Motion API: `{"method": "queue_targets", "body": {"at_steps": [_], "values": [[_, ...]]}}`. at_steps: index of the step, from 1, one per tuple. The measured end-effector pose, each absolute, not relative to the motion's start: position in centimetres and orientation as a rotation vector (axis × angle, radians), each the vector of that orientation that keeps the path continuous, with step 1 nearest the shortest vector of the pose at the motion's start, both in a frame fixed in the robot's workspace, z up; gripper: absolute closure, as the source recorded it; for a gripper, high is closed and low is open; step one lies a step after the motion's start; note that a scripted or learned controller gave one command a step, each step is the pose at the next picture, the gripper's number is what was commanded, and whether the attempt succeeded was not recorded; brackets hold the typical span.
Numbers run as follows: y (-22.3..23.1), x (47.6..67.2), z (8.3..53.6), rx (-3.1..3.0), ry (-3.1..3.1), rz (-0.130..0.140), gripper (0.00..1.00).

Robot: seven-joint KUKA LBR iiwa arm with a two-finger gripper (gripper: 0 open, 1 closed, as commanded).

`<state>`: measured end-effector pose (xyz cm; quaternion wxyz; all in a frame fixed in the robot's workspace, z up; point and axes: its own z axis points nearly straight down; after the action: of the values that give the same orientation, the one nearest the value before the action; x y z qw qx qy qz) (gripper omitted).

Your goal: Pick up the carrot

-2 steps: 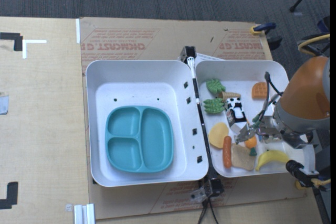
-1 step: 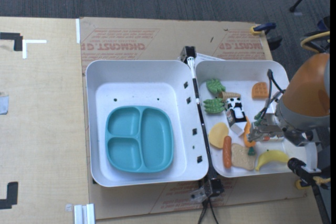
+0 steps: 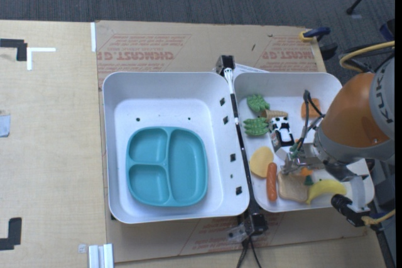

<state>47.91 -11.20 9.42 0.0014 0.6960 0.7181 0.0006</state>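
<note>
Left bin point(image 3: 119, 135) holds 1 teal divided plate point(image 3: 168, 166). Right bin point(image 3: 276, 80): carrot point(image 3: 271, 181), banana point(image 3: 325, 189), green toys. Gripper point(image 3: 295, 163) low centre-right among them; grip state cannot be told.

even bright overhead light, soft shadows inside the white bins point(image 3: 164, 88), mild glare on rims, slightly soft focus throughout.

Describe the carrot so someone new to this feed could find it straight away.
Look in the right-hand bin, near its front edge. There the carrot lies lengthwise, just below a yellow chip-shaped piece and left of the toast slice. It is the only slim, orange-red stick; the banana nearby is yellow and curved.
</note>
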Motion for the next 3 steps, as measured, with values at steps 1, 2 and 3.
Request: {"method": "queue_targets", "body": {"at_steps": [1,2,3], "values": [[-9.4,48.1,15.6,1.979,2.438,0.0,1.0],[-5.8,49.5,21.2,2.067,2.363,-0.001,1.0],[-12.0,48.1,9.4,1.829,2.543,0.002,1.0]]}}
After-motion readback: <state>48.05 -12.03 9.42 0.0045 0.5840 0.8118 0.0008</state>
